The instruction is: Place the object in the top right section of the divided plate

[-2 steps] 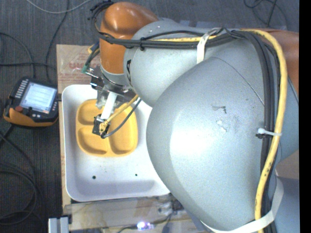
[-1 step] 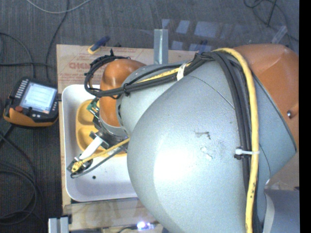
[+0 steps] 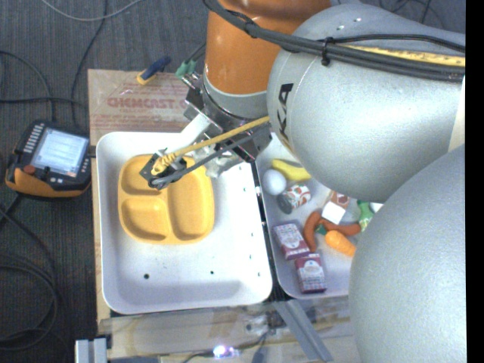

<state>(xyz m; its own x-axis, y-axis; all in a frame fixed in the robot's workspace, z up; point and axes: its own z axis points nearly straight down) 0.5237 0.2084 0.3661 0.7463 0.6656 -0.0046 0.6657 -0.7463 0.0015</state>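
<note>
**Camera view, single entry.**

- Left bin [image 3: 181,278]: white and shallow. It holds one yellow divided plate [image 3: 189,210], set toward the bin's upper left. The plate has two small compartments on its left side, one above the other, and one large compartment on its right.
- Gripper [image 3: 161,169]: dark, on the end of the arm [image 3: 355,119], which reaches in from the right. The tip is low over the upper end of the plate, at the upper small compartment and just beside the ridge that borders the large one. Whether it is open or closed cannot be told, because its dark parts merge at this angle.
- Task object: not certainly identified. A small yellowish piece shows at the gripper's tip against the yellow plate. It cannot be told whether this is a held item or part of the tool.
- Yellow strip [image 3: 219,138]: long and thin. It runs from the wrist down-left to the tip and gives the gripper's line of approach, slanting from upper right to lower left.
- Right bin [image 3: 338,272]: contains loose stock.
  - a yellow banana-like piece [image 3: 291,171]
  - a white ball [image 3: 274,180]
  - a small can [image 3: 295,197]
  - a carrot [image 3: 340,242]
  - two red-and-white boxes [image 3: 289,237]
- Pendant [image 3: 49,161]: lies on the floor, left of the bins.

**Judgement.** If something is carried, it is already at the top of the plate. The coming move turns on whether the tip sits over the wanted upper section, and it may need a short shift rightward across the ridge. If nothing is carried, the stock lies well apart to the right.
</note>
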